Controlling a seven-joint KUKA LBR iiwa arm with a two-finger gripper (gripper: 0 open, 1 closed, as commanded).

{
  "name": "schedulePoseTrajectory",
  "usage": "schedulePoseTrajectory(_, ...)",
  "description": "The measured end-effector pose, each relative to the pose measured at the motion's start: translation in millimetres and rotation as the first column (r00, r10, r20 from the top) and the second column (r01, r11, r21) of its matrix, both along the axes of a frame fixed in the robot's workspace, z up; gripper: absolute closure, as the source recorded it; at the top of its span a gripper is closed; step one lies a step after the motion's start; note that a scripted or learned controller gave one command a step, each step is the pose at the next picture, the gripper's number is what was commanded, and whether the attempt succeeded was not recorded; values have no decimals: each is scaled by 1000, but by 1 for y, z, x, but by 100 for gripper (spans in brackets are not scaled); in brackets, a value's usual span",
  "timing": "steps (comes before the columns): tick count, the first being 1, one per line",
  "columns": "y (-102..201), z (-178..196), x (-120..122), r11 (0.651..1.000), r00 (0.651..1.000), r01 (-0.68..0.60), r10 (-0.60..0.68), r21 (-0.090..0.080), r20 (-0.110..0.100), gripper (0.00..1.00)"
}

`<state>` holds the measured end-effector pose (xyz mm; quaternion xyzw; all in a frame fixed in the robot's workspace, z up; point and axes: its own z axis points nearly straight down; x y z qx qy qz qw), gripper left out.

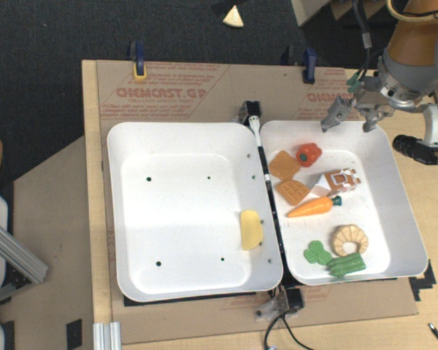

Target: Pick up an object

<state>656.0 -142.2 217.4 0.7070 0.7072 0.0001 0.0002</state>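
Your view looks down at a slant on two shallow white bins set side by side on a brown board. The left bin [142,217] carries one pale yellow piece [251,230], lying at about 4 o'clock on its floor, just beside the divider between the bins.

The right bin [405,217] holds every other candidate for the pick. Read them from its centre:
- a red tomato-like piece [308,153] at 12 o'clock;
- a tan waffle square [284,165] at 11 o'clock, just beside the tomato;
- a second waffle square [293,192] at 9 o'clock, just beside the first;
- a small white and brown block [342,180] near 2 o'clock;
- an orange carrot [311,207] lying almost at the centre, its tip pointing to 8 o'clock, and touching the lower waffle;
- a tan croissant-shaped pastry [349,238] at 5 o'clock;
- a green broccoli-like piece [317,253] at 6 o'clock;
- a darker green pod [347,265] just below the pastry, near the bin's near rim.

You will find the gripper [348,118] over the far rim of the right bin, at about 1 o'clock from that bin's centre, hanging from the grey wrist with its orange band [416,42]. Its two fingers stand apart, one toward 9 o'clock and one toward 3 o'clock, with nothing between them. The tomato is the nearest object to it.

Two blue clamps [139,58] pin the board's far edge.
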Motion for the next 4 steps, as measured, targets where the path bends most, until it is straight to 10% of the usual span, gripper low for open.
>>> schedulePoseTrajectory(1,35,-139,-38,1000,1000,1,-1,4,-7,0)
schedulePoseTrajectory(2,-48,-132,-46,1000,1000,6,-6,-4,2,0)
schedulePoseTrajectory(3,-44,-121,-44,1000,1000,1,-1,-2,5,100)
schedulePoseTrajectory(4,32,-63,-1,1000,1000,-8,8,1,10,100)
